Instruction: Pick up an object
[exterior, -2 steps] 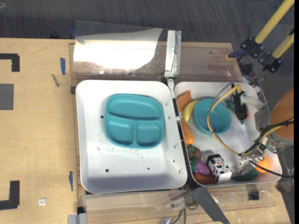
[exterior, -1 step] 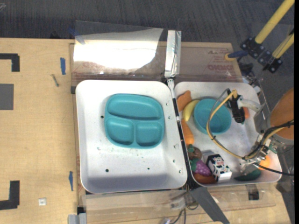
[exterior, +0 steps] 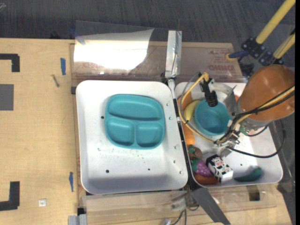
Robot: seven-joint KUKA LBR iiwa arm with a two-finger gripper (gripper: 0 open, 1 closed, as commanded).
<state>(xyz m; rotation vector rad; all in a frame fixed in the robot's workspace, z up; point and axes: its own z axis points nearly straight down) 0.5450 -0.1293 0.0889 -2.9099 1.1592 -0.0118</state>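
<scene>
The right bin (exterior: 267, 165) holds a heap of small things. A teal bowl (exterior: 212, 118) lies toward its back, with a yellow piece (exterior: 189, 112) and an orange one (exterior: 188, 137) at the bowl's left. Purple grapes (exterior: 203, 169) and a black-and-white box (exterior: 220, 168) sit near the front edge. A dark green piece (exterior: 249, 174) lies at the front right. My gripper (exterior: 225, 142) hangs low over the bin, just off the bowl's front right rim and a little behind the box. Nothing visible sits in its grasp.
The left bin (exterior: 93, 163) carries a teal divided plate (exterior: 135, 121). Cables loop over the back of the right bin around the bowl. The arm's orange band (exterior: 267, 93) covers the bin's right back corner. A clear plastic sheet (exterior: 117, 55) lies behind the bins.
</scene>
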